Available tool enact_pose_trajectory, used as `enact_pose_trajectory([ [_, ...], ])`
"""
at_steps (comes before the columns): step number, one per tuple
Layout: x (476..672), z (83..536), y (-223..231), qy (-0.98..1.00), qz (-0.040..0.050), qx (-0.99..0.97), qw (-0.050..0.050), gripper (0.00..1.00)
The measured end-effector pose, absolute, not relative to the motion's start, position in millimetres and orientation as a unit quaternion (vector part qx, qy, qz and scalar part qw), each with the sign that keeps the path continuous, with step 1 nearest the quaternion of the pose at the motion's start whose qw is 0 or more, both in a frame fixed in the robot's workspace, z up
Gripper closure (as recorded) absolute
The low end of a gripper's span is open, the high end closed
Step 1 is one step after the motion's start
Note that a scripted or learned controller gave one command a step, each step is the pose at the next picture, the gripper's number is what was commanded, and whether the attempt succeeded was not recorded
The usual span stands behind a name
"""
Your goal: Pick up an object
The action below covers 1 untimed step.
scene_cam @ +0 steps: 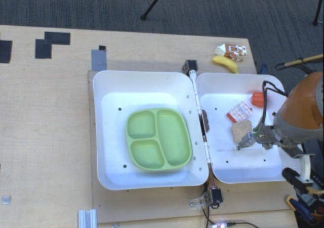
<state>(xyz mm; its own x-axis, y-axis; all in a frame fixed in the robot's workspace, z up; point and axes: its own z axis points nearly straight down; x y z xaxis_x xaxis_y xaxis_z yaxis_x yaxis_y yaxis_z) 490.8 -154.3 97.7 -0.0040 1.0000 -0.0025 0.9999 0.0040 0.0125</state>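
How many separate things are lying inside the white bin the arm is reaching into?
3 that I can see in the right white bin: an orange object near the far edge, a red-and-white packet, and a tan stone-like lump by the gripper. The arm may hide more.

A green divided tray (pixel 159 139) lies in the left bin (pixel 111 95); the gripper (pixel 246 141) sits low in the right bin (pixel 223 168), touching a tan object (pixel 240 129).

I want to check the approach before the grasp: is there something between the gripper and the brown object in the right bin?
Nothing visible stands between them. The gripper is low in the right bin, right at the lower edge of the brown object. The red-and-white packet and the orange object lie beyond it, away from the gripper's side.
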Motion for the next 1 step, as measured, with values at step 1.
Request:
enact_pose_trajectory([
  [1, 488.8, 86.8, -126.7, 0.708, 0.0015, 0.706, 0.004, 0.00],
])
